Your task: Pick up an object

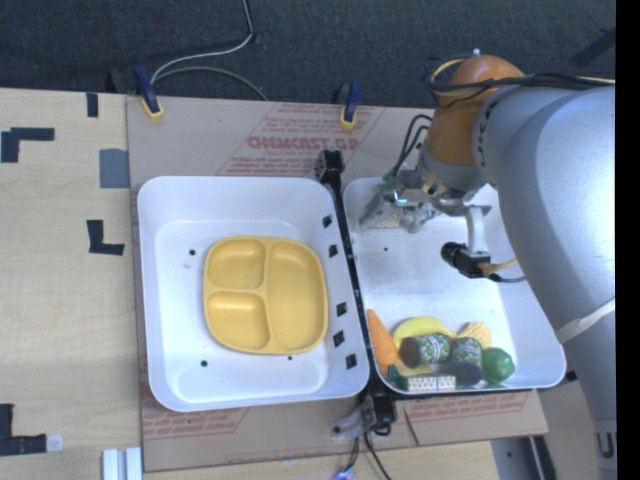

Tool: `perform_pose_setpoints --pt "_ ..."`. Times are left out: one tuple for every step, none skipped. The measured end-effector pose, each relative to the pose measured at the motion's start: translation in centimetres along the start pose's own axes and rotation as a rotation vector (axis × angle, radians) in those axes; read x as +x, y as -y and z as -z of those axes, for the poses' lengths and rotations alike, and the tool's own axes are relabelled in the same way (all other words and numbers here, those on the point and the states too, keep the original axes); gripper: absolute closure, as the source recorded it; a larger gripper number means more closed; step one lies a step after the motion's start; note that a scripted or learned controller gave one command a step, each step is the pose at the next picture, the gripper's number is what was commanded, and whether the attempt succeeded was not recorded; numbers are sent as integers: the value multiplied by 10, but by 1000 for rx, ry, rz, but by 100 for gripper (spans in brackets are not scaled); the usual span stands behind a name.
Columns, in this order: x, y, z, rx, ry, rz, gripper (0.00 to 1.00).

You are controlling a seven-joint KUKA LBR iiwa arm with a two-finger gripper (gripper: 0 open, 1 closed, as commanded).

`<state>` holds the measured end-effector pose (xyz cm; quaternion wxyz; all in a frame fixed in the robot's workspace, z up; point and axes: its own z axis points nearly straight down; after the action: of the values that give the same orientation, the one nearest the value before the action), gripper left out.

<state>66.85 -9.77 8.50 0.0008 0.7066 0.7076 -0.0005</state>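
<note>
My gripper [393, 211] hovers over the far end of the right bin [420, 268], with its two fingers spread open and nothing between them. The objects lie heaped at the bin's near end, well apart from the gripper: an orange carrot [380, 340], a yellow banana [425, 327], two dark mottled pieces [433, 350] [466, 353], a green round fruit [497, 365] and a small yellow piece [478, 333]. A flat patterned item [432, 381] lies along the near wall.
The left bin [165, 268] holds a yellow divided plate [266, 294]. A black divider with clips [342, 268] runs between the bins. The arm's grey bulk [560, 198] covers the right side. A black cable [470, 260] hangs by the wrist.
</note>
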Motion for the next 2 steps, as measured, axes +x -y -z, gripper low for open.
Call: perform_pose_setpoints --pt "3 0 0 0 0 -1 0" --pt "3 0 10 0 2 0 100"
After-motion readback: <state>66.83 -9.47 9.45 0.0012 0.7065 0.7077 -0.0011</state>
